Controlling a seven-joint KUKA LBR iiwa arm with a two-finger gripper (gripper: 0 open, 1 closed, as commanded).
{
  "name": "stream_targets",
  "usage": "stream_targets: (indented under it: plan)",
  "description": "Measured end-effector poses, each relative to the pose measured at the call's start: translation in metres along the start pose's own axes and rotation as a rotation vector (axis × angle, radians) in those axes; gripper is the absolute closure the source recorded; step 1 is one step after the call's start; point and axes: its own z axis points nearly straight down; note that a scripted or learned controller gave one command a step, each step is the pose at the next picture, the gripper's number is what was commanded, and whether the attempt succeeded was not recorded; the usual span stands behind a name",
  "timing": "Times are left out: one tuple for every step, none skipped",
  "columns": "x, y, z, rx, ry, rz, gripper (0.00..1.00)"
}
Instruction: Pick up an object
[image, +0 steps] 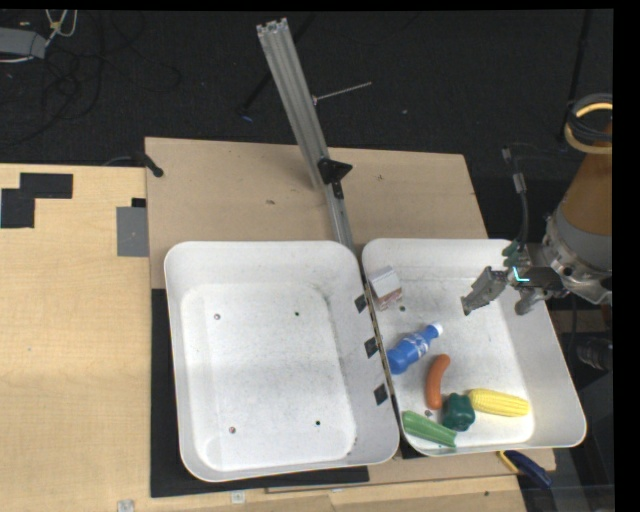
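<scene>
The right bin holds a blue bottle, an orange-red sausage, a yellow corn cob, a dark green pepper, a light green pod and a small white-and-brown box. My gripper hangs over the upper right part of this bin, fingers spread open and nothing between them. It is well to the right of the bottle and above the corn.
The left bin sits beside the right one, with black clips along the shared edge. A grey metal rail slants down from the top to the bins. Wooden bench surface lies left and behind.
</scene>
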Motion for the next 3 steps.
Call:
stream_targets:
  plan:
    - [-0.001,0.000,-0.002,-0.004,-0.001,0.003,0.00]
    - [-0.001,-0.007,0.045,0.000,0.000,0.001,0.00]
    - [-0.008,-0.007,0.105,0.002,0.000,0.002,0.00]
